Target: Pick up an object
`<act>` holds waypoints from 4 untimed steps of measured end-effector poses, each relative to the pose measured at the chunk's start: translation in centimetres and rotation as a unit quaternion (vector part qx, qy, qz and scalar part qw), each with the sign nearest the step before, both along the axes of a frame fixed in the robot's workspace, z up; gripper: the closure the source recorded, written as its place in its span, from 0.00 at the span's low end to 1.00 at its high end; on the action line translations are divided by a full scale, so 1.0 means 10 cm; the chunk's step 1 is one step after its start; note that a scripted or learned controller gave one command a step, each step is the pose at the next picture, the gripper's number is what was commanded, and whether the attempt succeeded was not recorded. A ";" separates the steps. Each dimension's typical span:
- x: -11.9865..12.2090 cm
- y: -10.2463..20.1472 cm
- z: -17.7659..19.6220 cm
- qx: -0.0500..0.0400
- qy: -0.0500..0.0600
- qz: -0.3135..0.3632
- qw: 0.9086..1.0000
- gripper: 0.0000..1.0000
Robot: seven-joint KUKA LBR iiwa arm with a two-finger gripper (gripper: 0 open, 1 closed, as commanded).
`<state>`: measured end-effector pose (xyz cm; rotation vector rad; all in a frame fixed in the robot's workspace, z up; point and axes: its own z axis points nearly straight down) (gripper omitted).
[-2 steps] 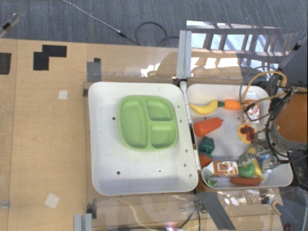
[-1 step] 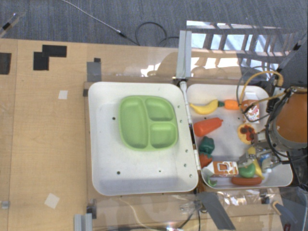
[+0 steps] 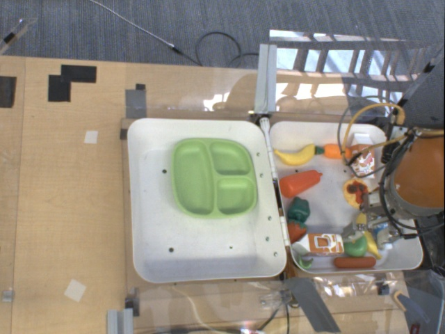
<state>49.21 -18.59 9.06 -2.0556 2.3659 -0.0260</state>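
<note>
The right bin (image 3: 327, 132) holds several toy foods. A yellow banana (image 3: 295, 154) lies at its back left, with a small orange piece (image 3: 332, 151) beside it. An orange bottle (image 3: 300, 181) lies below them, then a dark green pepper (image 3: 300, 208) and a red piece (image 3: 297, 232). Along the front lie a small orange-and-white carton (image 3: 325, 243), a green apple (image 3: 356, 244) and a red sausage (image 3: 354, 261). My gripper (image 3: 371, 229) hangs low over the bin's front right, just above the apple and a yellow piece (image 3: 374, 246). Nothing shows in its grasp.
The left bin (image 3: 149, 207) holds a light green divided plate (image 3: 212, 177). A yellow-and-red item (image 3: 354, 192) and a white-and-red packet (image 3: 364, 161) lie under the arm's cables. The orange-banded arm (image 3: 419, 176) covers the right bin's right side. A metal frame (image 3: 334, 54) stands behind it.
</note>
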 end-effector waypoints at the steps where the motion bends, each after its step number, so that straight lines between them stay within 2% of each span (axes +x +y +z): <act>1: 0.00 0.38 0.00 0.001 0.000 -0.004 1.000 0.00; 2: 0.06 0.42 0.13 0.003 -0.009 -0.002 1.000 1.00; 3: 0.54 0.01 1.10 0.002 0.004 0.133 0.991 1.00; 4: -0.05 0.48 0.35 0.002 0.009 0.385 0.923 1.00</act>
